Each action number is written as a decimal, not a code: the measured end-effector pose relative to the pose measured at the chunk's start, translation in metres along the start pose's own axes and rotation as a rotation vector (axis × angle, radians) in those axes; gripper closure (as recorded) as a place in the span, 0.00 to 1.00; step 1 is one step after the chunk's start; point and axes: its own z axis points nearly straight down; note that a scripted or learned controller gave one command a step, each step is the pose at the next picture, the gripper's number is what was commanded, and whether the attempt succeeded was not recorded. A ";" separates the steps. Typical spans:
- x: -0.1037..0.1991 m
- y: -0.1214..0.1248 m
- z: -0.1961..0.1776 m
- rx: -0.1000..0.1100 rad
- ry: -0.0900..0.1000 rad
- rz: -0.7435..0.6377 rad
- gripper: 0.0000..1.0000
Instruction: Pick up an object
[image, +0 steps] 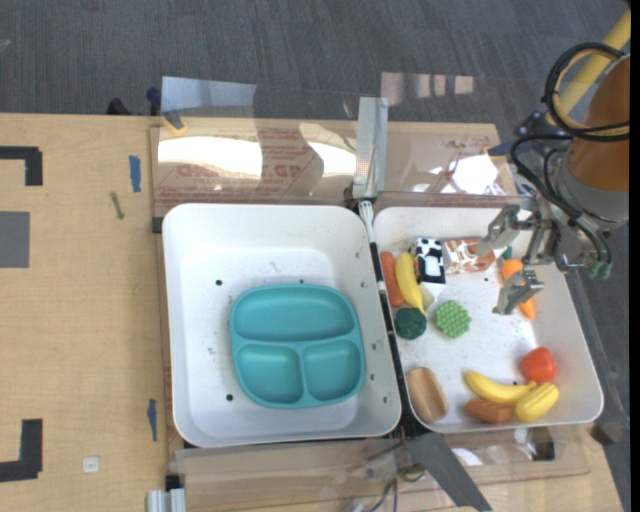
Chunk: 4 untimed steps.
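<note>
Gripper (520, 270) hangs over right bin (585, 395), jaws spread wide, holding nothing. Small orange piece (512, 267) sits right between fingers (hard to name). Straight drop likely enough.

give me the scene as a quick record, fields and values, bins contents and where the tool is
left bin: holds a teal divided tray
right bin: toy food, loose
near divider: yellow banana, dark green round item, light green bumpy ball
front edge: brown bread roll, second banana, yellow lemon-like piece, red tomato-like piece
back: black and white item
tool: over the right bin's back right area, fingers open, nothing between them
arm: enters from the right
</note>
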 end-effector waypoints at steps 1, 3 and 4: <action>0.017 -0.009 0.154 0.000 -0.004 -0.181 0.00; -0.073 -0.003 0.159 0.017 0.047 0.305 0.00; -0.015 -0.021 0.160 0.001 -0.006 0.315 0.00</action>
